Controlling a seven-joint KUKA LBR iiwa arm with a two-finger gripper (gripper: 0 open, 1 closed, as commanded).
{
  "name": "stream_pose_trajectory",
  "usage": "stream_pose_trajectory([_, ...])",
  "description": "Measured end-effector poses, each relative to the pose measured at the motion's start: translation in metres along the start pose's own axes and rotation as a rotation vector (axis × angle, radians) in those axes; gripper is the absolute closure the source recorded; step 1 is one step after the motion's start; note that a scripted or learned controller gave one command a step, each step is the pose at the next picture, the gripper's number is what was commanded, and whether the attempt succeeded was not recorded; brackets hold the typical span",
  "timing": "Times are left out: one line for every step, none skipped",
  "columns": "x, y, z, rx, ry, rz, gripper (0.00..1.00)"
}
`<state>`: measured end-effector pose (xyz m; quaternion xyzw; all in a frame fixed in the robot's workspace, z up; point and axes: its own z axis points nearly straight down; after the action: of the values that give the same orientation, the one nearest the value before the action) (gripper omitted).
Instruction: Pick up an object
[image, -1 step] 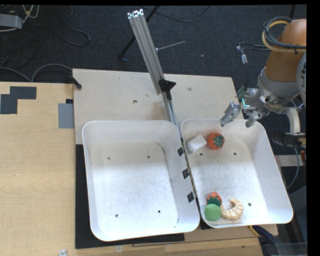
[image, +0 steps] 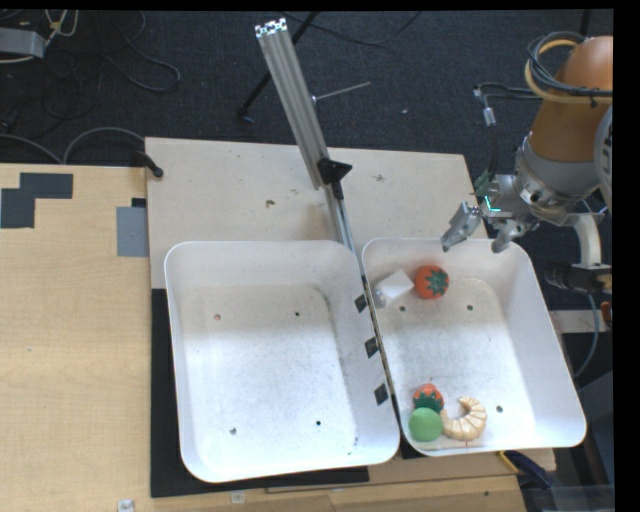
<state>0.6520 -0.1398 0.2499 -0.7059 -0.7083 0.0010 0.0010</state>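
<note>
From my remote station I read the pincer (image: 478, 232) as sitting over the far rim of the right bin (image: 548, 330), at the bin's back right corner. Its two fingers (image: 460, 228) are spread with a visible gap between them, and nothing lies in that gap. The pincer carries no load.

The nearest candidate for the pick is the red tomato-like object (image: 431, 282). It rests on the bin floor toward the far end, and from the pincer it lies down and to the left in the camera view, that is, nearer the camera and toward the divider between the bins. The two are near but apart. Just beside the red object, on its left, is a small white block (image: 393, 287); I cannot tell whether they touch. The red object is roundish, so I judge that no long axis governs the finger alignment.

A second group sits at the near end of the right bin, well apart from the pincer: a green ball (image: 425, 424), a small red and green piece (image: 428, 395) just behind it, and a tan curved piece (image: 466, 419) beside the ball.

The left bin (image: 190, 300) is farther from the arm.

Limits of the view: the fingertips are small and dark against the tabletop (image: 400, 195), so their height above the rim cannot be read. The arm's upper links are cut off at the right edge.
</note>
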Motion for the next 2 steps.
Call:
stream_pose_trajectory([0.005,-0.005,0.063,0.006,0.002,0.002,0.0])
stream_pose_trajectory([0.01,-0.01,0.127,0.006,0.002,0.002,0.0])
